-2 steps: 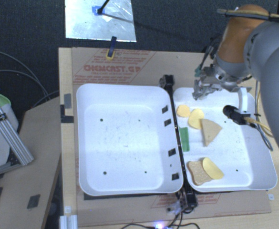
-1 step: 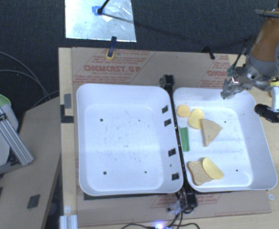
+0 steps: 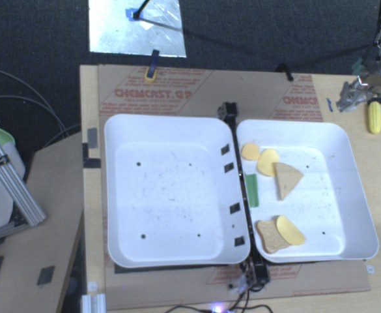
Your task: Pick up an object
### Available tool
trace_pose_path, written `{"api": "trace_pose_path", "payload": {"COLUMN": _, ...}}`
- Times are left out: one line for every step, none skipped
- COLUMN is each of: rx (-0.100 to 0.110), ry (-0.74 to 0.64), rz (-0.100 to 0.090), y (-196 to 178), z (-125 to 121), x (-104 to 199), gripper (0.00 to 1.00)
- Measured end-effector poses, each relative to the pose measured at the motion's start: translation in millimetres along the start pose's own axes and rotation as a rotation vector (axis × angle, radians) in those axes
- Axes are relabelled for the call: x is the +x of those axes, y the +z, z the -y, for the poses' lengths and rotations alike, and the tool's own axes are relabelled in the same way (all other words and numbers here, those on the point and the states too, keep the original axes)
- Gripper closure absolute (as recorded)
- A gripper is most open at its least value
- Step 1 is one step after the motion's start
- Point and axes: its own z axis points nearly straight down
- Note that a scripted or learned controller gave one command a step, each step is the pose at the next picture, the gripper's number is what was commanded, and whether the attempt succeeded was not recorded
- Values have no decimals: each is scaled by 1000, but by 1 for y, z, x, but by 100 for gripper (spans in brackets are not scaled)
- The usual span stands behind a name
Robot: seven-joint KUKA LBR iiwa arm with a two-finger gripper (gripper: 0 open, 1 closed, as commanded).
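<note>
Toast slice [image 3: 271,235] lies in the right bin [image 3: 353,194]; tool [image 3: 350,96] hovers beyond it, grip state unclear.

A shiny metal sheet [image 3: 137,18] is seen on the dark floor at twelve o'clock, a blue mark on it. Brown cardboard [image 3: 177,91] printed in red is spread under the bins. At nine o'clock an aluminium strut [image 3: 11,178] is leaned across a side table (tilted). Black cables [image 3: 30,103] are looped nearby.
</note>
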Motion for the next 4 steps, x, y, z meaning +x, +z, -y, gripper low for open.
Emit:
{"api": "trace_pose_path", "payload": {"rx": 4, "ry": -10, "rz": -2, "y": -5, "z": -1, "x": 4, "gripper": 100}}
{"api": "trace_pose_path", "payload": {"rx": -1, "ry": -11, "rz": -6, "y": -130, "z": 45, "x": 68, "gripper": 100}}
{"api": "trace_pose_path", "payload": {"rx": 4, "ry": -1, "rz": -2, "y": -152, "z": -2, "x": 23, "gripper": 100}}
{"api": "trace_pose_path", "payload": {"rx": 11, "ry": -1, "rz": -5, "y": -136, "z": 0, "x": -2, "gripper": 100}}
